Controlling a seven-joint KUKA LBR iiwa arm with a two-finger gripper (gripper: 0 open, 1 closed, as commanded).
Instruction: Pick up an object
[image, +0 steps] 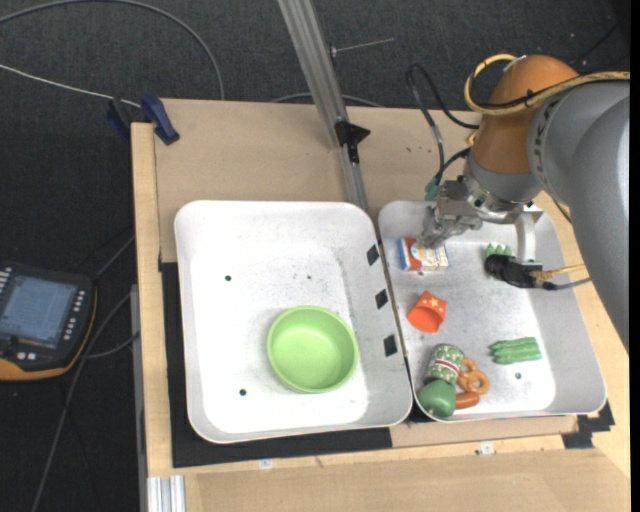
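The arm reaches in from the right, wrist bent down over the right bin (560, 390). Its gripper (432, 243) sits right at the small red-and-white carton (423, 257) near the bin's far left corner.

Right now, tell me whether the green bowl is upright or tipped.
Upright: the green bowl sits in the left bin, its round opening facing up.

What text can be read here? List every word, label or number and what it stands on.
None can be read.
Small carton under the gripper: red and blue print, too blurred.
Handheld pendant left of the bench: lit screen, too small to read.
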